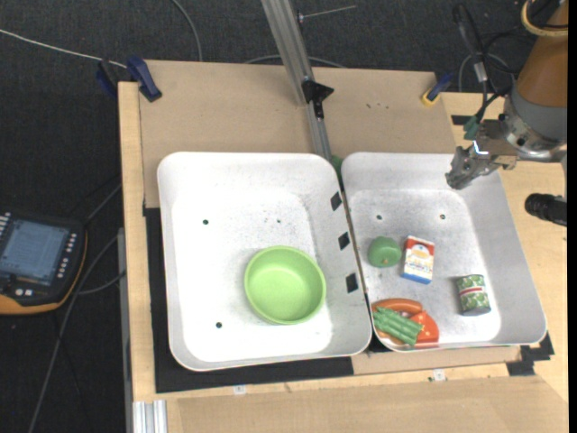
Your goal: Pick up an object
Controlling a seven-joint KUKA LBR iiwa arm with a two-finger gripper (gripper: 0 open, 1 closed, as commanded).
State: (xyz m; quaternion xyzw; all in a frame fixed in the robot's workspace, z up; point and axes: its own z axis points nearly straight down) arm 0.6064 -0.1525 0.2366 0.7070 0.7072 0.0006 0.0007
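My end effector (460, 174) hangs over the far right corner of the right bin (505, 242); I cannot tell how it is set. Below it in that bin lie a green ball (385, 253), a small carton (418, 260) with orange and white print too small to read, a green can (472, 295) and a plate (406, 323). The left bin (198, 242) holds a green bowl (284, 285).

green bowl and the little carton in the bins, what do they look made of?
Green bowl: likely plastic, with a smooth, even lime colour, a soft sheen and a thick moulded rim. Carton: probably printed cardboard or a plastic toy copy, with flat faces, sharp edges and white and orange print. The view can't settle which.
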